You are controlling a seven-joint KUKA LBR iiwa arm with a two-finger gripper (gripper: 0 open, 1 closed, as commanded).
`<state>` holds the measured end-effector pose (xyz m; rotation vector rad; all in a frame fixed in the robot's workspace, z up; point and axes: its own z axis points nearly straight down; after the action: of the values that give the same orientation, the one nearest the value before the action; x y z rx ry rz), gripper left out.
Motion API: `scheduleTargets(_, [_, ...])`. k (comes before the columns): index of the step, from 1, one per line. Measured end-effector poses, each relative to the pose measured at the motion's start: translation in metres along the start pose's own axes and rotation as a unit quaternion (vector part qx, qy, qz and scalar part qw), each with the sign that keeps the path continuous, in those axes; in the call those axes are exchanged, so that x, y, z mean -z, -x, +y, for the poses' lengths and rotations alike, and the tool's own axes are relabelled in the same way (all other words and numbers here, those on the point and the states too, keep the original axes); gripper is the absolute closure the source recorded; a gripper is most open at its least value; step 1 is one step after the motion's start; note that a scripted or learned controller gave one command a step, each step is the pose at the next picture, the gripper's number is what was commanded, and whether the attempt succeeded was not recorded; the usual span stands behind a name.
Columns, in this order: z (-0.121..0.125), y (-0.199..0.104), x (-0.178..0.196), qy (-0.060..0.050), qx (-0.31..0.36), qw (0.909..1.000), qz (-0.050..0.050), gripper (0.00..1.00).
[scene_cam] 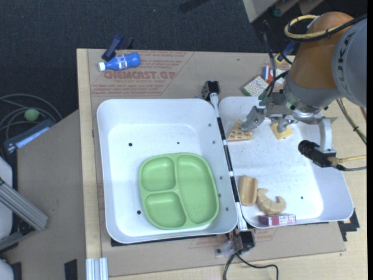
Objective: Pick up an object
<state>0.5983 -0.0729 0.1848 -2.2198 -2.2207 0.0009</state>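
Taking the right bin (326, 206) as our landmark, we begin at its near edge, where a small pink-and-red packet (278, 219) lies against the rim. Just beyond it we see a croissant (272, 202) and, touching that on its left, a tan bread piece (247, 189) close to the wall that the right bin shares with the left bin (116, 156). In that left bin, toward its near side, we see a green divided plate (177, 190) lying flat.

Farther into the right bin, near its far left corner, a waffle-patterned cracker (238, 135) rests on the floor. A yellow block (284, 132) lies to its right. The end effector (267, 120) hangs over this far part of the bin, between the cracker and the block; its two fingers stand spread apart and we see nothing between them.

Beyond the right bin's far rim a patterned card (255, 87) lies on the worktop (87, 127), and well to the left of it lies a blue and white bottle (120, 62)
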Motion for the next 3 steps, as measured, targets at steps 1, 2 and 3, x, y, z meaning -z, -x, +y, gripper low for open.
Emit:
scheduleTargets(1, [0.002,0.072,-0.005,0.002,-0.001,1.0000,-0.001,0.00])
scheduleTargets(2, [0.051,0.142,-0.092,0.000,0.001,1.0000,0.002,0.00])
scheduleTargets(3, [0.000,0.137,-0.100,0.000,0.000,1.0000,0.000,0.00])
